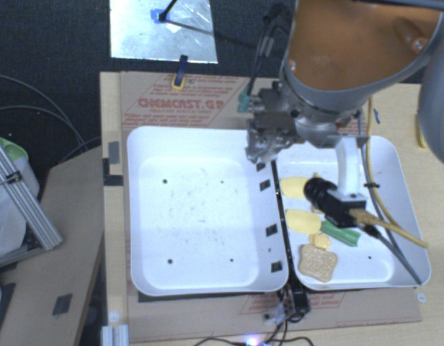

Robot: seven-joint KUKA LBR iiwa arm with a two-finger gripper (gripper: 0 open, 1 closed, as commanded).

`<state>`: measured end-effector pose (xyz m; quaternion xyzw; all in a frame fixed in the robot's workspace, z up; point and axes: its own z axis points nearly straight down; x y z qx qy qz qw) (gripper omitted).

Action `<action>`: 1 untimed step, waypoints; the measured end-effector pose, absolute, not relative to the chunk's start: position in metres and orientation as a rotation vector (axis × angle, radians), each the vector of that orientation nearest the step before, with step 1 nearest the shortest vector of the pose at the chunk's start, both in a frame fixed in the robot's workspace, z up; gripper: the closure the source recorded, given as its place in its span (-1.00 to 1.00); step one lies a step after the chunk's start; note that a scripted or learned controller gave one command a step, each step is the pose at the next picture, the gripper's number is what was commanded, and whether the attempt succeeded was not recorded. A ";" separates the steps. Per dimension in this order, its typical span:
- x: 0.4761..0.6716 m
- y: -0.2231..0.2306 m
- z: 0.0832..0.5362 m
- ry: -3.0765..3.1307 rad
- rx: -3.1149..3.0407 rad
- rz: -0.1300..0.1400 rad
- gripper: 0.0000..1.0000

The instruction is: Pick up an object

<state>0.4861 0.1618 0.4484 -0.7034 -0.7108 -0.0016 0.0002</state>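
My gripper (pixel 260 152) hangs over the back end of the divider between the two bins, at the right bin's (pixel 395 166) far left corner. In that bin, nearer the front, lie a yellow oval piece (pixel 292 187), a second yellow piece (pixel 302 220), a green stick-like thing (pixel 342 233), a small yellow chunk (pixel 321 241) and a tan, toast-like square (pixel 318 264). All of them lie below the gripper in the view and apart from it. Nothing shows in the gripper. The wide wrist hides the bin's back edge.
The left bin (pixel 200 215) lies beside the gripper, its white floor speckled. Both bins rest on a cardboard sheet (pixel 179 103). A shiny metal plate (pixel 163 19) lies behind on the dark floor. An aluminium frame (pixel 20 200) stands at the far left.
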 end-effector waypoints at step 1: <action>0.487 0.111 0.483 -2.220 -2.228 -0.008 1.00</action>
